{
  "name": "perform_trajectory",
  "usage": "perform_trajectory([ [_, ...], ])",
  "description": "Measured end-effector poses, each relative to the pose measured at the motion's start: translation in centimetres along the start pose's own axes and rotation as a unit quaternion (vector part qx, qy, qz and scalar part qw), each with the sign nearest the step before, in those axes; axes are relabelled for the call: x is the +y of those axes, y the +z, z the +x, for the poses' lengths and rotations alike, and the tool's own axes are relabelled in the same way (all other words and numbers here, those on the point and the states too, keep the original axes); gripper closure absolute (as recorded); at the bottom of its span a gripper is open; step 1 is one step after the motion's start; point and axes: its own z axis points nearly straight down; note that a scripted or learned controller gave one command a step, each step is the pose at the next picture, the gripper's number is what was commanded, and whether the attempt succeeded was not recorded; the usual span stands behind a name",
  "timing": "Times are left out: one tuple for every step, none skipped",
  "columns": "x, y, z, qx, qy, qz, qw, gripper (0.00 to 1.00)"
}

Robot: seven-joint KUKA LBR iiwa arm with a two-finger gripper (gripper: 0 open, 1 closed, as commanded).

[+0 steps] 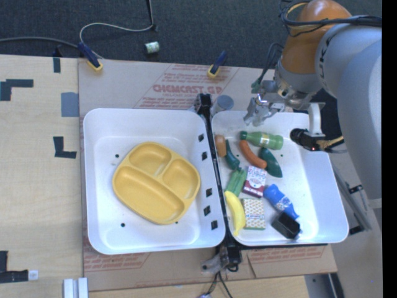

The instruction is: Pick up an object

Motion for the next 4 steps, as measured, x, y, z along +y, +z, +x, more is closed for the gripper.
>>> perform_trajectory([
  [-0.1,0.1,0.4,-0.001,0.001,0.001,1.0,1.0],
  [-0.1,0.1,1.3,-0.001,0.001,0.001,1.0,1.0],
  [0.0,0.1,3.2,0.0,0.0,0.001,1.0,1.0],
  [-0.2,-0.4,-0.3,-0.001,0.001,0.001,1.0,1.0],
])
